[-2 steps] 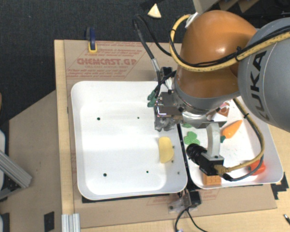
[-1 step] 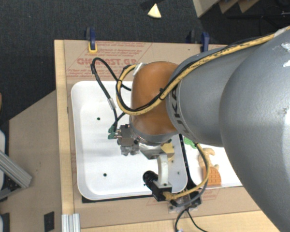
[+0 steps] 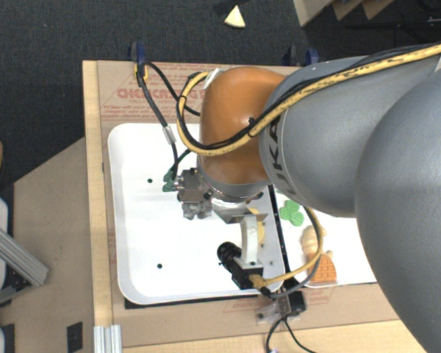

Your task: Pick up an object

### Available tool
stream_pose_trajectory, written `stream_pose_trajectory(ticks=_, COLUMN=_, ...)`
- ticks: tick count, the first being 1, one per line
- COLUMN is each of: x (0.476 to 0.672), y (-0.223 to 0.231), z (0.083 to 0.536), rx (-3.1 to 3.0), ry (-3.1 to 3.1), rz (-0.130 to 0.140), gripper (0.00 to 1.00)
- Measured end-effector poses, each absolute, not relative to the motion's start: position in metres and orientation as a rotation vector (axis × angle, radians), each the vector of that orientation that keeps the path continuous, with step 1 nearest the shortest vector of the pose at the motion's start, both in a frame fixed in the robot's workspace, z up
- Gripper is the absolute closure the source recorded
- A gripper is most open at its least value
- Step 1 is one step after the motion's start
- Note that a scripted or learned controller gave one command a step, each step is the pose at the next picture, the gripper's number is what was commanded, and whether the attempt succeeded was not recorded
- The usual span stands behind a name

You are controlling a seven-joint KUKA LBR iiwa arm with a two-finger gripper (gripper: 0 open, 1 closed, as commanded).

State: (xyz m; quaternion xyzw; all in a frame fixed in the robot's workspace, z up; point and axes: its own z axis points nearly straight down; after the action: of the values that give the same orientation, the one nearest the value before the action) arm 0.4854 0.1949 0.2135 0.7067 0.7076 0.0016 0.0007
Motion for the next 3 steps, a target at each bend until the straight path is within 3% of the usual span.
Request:
stream_pose_trajectory(ticks=1, x=0.4848, y=0.2261, z=0.188, rx=2.221, ry=2.227, rz=-0.005, gripper=1.0)
stream_pose_trajectory(ticks=3, x=0.4787, y=0.224, z=0.1938, rx=2.224, ry=2.221, rz=-0.003, gripper=1.0)
